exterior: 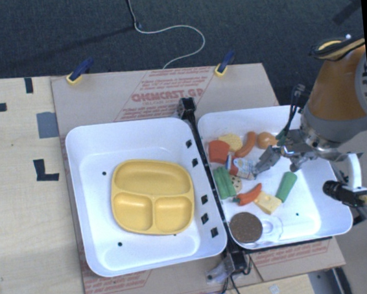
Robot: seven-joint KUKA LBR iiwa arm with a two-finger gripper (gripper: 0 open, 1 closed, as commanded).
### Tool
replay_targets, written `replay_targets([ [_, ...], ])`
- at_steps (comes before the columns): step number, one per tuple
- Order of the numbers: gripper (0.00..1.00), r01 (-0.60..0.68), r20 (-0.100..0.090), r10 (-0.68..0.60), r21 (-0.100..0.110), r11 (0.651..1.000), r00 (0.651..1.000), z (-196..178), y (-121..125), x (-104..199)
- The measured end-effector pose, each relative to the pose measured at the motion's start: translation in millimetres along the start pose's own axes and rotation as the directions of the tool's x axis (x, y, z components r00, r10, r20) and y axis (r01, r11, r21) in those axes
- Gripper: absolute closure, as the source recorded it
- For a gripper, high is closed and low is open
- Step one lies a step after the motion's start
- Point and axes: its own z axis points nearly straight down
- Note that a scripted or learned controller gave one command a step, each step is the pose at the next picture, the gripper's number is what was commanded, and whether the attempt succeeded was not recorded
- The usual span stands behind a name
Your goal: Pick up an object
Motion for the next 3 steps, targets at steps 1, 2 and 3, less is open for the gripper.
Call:
replay_targets([
  [1,0.00,0.003,0.002,-0.003,-0.013,1.000,1.000,-7,3,0],
  [2,0.00,0.003,0.003,-0.003,-0.011,1.000,1.000,36,4,4],
  [3,0.00,0.003,0.002,-0.003,-0.009,1.000,1.000,81,0,8],
])
